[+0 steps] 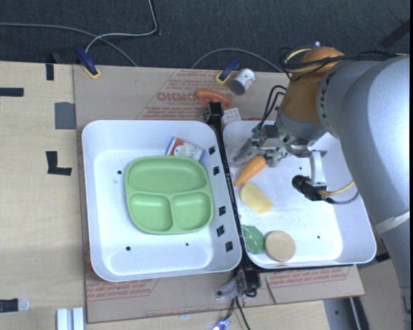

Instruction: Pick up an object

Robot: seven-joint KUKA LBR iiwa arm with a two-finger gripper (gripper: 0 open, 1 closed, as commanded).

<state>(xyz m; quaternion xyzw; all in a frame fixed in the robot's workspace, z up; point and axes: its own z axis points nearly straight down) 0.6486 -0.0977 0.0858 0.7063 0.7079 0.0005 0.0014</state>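
I am down in the right bin [344, 249], my gripper [265, 150] lowered over the upper left part of it, right at the top end of the toy carrot [250, 171]. The carrot lies slanted, its lower tip near the divider between the two bins, its upper end under or against my metal parts. Whether my jaws are released or clenched I cannot tell from here: the wrist and its orange band hide them, and I see nothing plainly pinched between them.

So I judge this to be the grasp step: I have come to the object but a hold is not proven.

Other choices lie just below: a yellow lemon-like piece [256, 199], a round tan cookie [280, 245] and a green item [251, 238] at the bin's lower left corner. The left bin [100, 184] carries a green divided plate [169, 192] with a small carton [184, 148] peeking from behind it.

Next, I would need the jaws to close squarely across the carrot's body, not its tapering end, then lift straight up, keeping clear of the divider wall.
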